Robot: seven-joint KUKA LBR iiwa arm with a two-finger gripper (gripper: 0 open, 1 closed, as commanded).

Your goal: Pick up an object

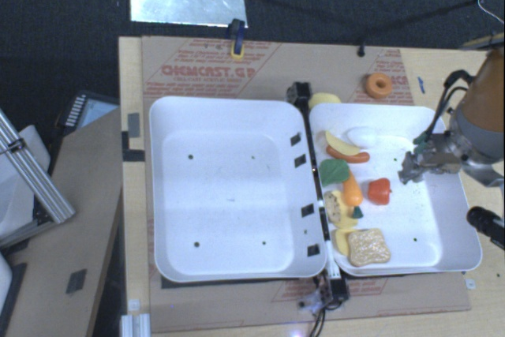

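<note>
Toys (355, 201) in rt bin (450, 249); gripper (412, 168) above.

"CHEMCAST GP" on cardboard sheet (207, 67)

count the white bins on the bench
2. The left bin sits mid-bench. The right bin adjoins it and holds toy food such as a red pepper and a bread slice, with the claw above it.

Toy foods cluster along the right bin's (454, 245) left edge: banana slice (341, 144) on sausage (353, 157), green leaf (334, 171), carrot (352, 192), red pepper (379, 190), toast (368, 247) near the front.
</note>
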